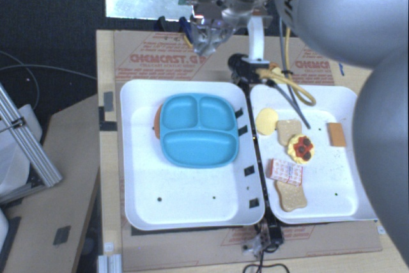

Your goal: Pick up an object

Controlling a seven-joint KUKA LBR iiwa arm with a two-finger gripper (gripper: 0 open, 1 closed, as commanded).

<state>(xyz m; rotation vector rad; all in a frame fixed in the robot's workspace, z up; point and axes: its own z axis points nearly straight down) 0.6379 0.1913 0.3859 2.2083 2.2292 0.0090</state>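
Observation:
My gripper (206, 40) hangs high over the cardboard behind the left bin (140, 201), apart from every object. A blue divided plate (198, 131) lies in the left bin, and an orange-brown thing (156, 121) peeks out from under its left edge. The right bin (339, 201) holds a pale yellow disc (267, 119), a tan cracker (289, 130), a small toy pizza (301, 149), a red-and-white packet (285, 171), a bread slice (292, 196) and an orange-brown block (336, 134).
The big grey arm (358, 22) covers the upper right and hangs over the right bin's far side. A black divider (255, 156) runs between the bins. An aluminium frame (25, 150) stands off the bench to the left.

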